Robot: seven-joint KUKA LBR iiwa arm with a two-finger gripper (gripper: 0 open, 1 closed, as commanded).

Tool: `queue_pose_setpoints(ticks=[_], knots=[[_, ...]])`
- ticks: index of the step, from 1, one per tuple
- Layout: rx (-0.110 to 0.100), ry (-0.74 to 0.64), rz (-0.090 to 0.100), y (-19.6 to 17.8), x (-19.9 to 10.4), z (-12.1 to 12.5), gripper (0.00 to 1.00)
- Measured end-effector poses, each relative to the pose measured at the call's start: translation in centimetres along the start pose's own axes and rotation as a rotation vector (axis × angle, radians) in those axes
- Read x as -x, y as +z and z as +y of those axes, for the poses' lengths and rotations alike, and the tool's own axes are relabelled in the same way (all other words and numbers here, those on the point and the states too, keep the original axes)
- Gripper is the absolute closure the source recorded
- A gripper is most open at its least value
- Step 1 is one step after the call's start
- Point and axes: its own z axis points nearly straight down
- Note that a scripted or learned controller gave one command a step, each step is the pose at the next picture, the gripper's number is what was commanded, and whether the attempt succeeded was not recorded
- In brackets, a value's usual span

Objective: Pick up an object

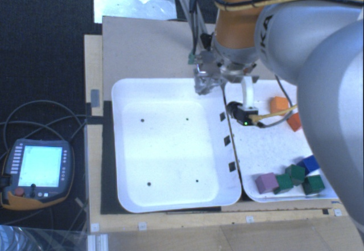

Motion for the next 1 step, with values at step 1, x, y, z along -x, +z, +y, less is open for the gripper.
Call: queue_pose_setpoints(ticks=[1], knots=[[-0.001, 0.005, -0.001, -0.65, -0.10, -0.79, 1.00]])
